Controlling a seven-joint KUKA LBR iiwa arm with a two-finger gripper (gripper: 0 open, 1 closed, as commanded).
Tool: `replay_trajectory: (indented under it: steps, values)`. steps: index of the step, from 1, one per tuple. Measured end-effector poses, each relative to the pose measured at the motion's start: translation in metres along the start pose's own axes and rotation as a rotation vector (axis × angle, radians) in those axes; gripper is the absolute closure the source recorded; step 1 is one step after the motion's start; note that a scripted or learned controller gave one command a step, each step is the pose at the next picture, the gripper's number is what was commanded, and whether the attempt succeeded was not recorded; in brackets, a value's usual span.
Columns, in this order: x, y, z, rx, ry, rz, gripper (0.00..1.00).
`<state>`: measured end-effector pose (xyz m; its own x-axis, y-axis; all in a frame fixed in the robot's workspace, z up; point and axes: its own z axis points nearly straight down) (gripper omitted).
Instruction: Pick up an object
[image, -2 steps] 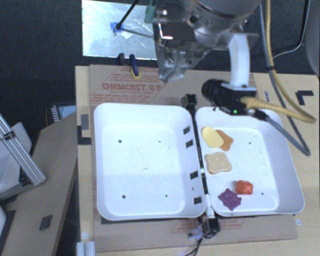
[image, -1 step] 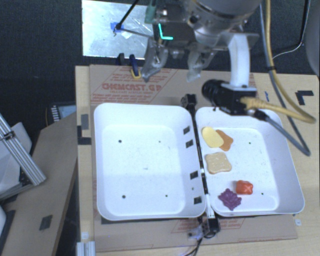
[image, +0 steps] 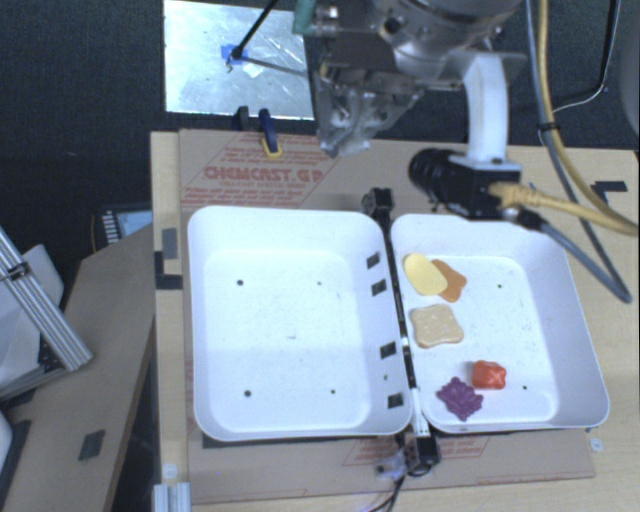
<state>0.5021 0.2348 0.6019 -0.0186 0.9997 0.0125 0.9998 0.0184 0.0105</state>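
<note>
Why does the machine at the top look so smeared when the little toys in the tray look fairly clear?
In the camera view the hand is blurred, likely from motion; the toast piece, red piece and purple piece are sharper. The right tray is evenly lit with soft shadows, and the metal sheet behind shows glare.

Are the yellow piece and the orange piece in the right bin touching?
Touching. The camera view shows the yellow piece overlapping the orange piece's left edge, with no white bin floor between them.
</note>
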Motion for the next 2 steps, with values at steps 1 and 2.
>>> replay_trajectory:
  steps: [1,2]
  values:
    - [0.000,0.000,0.000,0.001,0.000,0.000,0.00]
    - [0.000,0.000,-0.011,-0.002,0.002,-0.002,1.00]
